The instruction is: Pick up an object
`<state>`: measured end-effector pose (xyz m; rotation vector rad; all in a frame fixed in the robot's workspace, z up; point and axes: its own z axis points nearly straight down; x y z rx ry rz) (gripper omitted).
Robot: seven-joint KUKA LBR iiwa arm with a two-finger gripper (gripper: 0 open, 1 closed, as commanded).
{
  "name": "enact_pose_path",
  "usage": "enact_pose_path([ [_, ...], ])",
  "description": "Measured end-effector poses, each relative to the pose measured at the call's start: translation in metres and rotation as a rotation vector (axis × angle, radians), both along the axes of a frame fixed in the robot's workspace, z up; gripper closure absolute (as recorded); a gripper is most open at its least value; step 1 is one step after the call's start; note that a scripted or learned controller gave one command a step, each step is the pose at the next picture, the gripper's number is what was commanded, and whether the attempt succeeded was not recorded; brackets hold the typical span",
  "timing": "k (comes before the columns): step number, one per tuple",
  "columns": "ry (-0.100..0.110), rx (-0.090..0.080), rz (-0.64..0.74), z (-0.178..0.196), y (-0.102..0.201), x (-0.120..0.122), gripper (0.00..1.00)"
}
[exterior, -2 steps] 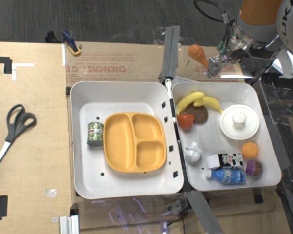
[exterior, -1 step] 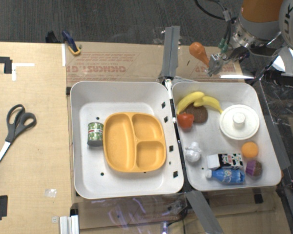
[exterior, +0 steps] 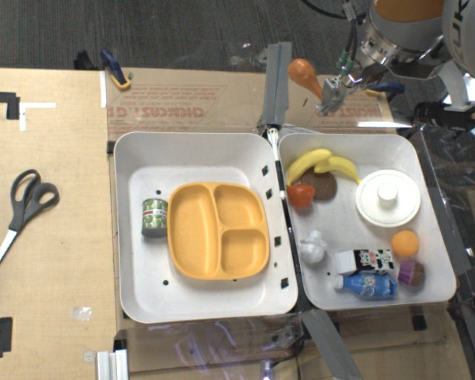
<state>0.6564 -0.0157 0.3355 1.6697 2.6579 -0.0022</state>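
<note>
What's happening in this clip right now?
The arm's gripper hangs above the bench behind the right bin, with nothing visibly between its fingers. That bin holds a banana, a white lid, an orange ball and a blue bottle. The left bin has a yellow divided plate and a small can.

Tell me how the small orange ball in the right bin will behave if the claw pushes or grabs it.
The small orange ball looks round and smooth, so a push would probably roll it across the right white bin. The purple cup-like object next to it might stop it. Its curved surface may slip from a two-finger pinch unless gripped across the middle.
</note>
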Motion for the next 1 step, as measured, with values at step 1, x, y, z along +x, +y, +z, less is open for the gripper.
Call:
enact_pose_path([
  [1, 0.004, 0.001, 0.027, -0.0626, -0.0070, -0.0485, 1.00],
])
